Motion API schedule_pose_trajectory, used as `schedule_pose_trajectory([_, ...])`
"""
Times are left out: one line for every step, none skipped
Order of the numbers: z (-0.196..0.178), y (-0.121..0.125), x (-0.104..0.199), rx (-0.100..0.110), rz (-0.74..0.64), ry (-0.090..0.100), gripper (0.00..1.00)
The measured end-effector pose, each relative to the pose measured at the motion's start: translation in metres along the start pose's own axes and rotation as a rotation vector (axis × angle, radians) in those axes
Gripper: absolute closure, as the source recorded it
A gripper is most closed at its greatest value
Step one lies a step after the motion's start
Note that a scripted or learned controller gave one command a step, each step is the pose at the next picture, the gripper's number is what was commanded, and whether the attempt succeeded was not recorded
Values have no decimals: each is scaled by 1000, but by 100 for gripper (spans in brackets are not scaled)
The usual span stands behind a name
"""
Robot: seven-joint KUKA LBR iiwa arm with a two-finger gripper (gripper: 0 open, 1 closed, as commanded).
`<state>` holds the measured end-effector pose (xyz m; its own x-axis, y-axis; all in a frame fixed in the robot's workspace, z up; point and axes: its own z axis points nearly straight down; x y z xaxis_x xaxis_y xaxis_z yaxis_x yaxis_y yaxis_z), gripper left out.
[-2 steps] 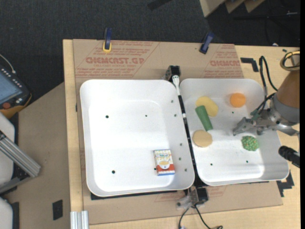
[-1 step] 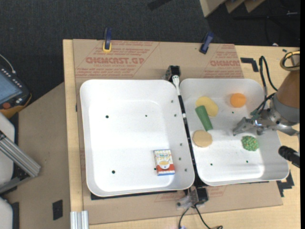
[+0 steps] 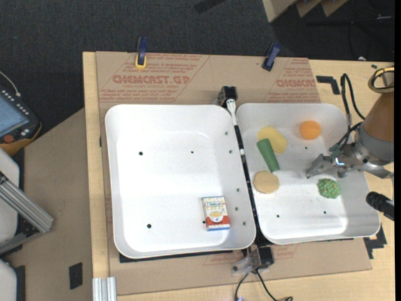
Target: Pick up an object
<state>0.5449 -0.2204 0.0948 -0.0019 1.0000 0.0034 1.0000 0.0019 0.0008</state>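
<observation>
Cardboard-covered bench (image 3: 188,74) bears two white bins (image 3: 125,168).

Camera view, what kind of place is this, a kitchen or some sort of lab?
Most likely a robotics lab test bench, not a kitchen: two shallow white bins sit on a clamped cardboard sheet, a robot arm reaches in, and the food is toy-like, such as the orange ball.

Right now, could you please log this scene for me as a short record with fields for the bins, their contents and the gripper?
left bin: small printed carton, near its front right corner
right bin: orange ball, yellow piece, green stick, tan disc, green bumpy lump
gripper: low over the right bin, between the orange ball and the green lump
held object: none seen
</observation>
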Motion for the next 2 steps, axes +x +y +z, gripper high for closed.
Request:
schedule_pose_trajectory([0,0,0,0,0,0,0])
schedule_pose_trajectory([0,0,0,0,0,0,0])
